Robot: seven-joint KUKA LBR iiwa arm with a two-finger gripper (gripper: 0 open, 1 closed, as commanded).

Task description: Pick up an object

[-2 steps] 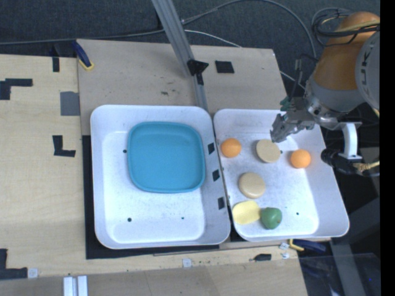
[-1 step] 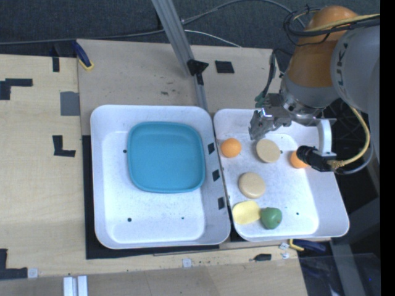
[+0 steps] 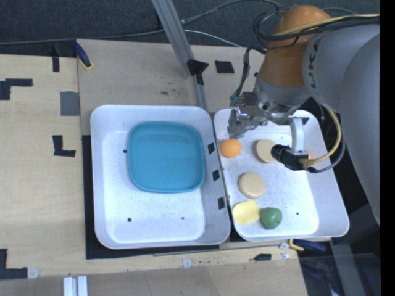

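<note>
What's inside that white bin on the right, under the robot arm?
The right white bin holds a small orange ball, two beige round discs, a yellow lump and a green lump. The end effector and arm cover the bin's far corner.

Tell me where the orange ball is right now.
The orange ball lies in the right bin, near its left wall, just below the gripper and left of a beige disc.
</note>
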